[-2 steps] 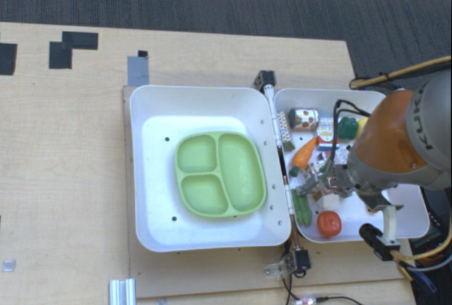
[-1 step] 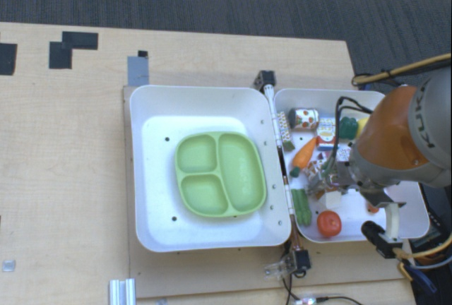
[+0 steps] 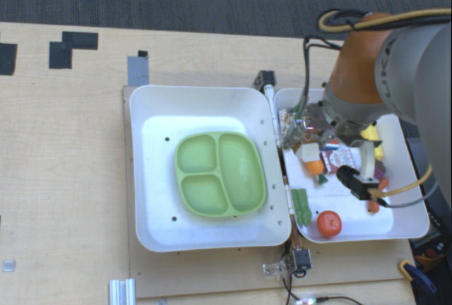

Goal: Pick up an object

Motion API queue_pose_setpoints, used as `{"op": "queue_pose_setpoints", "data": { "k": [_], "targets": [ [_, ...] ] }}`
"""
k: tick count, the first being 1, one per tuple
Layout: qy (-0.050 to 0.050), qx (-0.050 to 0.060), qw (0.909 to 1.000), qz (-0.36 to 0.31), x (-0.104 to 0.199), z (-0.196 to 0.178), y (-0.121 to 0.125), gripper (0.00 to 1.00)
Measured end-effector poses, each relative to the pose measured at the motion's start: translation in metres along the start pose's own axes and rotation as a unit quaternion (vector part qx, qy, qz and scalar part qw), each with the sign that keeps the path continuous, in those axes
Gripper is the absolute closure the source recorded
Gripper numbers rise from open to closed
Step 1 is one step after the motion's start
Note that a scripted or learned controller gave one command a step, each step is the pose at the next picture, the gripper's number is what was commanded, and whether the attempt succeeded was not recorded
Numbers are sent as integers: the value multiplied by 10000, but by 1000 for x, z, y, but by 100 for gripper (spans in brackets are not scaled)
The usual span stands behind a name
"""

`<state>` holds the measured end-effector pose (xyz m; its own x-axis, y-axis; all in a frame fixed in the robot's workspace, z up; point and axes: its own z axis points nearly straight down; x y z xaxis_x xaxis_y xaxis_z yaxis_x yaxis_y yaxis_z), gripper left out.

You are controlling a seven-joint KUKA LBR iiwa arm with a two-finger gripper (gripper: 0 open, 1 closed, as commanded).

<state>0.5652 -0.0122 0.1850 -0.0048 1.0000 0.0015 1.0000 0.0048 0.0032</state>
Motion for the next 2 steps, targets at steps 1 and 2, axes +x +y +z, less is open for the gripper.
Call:
{"op": "queue_pose_setpoints", "data": {
  "k": [1,2],
  "targets": [
    [-3,11,10000,10,9,-37,-63,100],
    [-5,11,10000,-7,20,-10,-4,100]
  ]
}}
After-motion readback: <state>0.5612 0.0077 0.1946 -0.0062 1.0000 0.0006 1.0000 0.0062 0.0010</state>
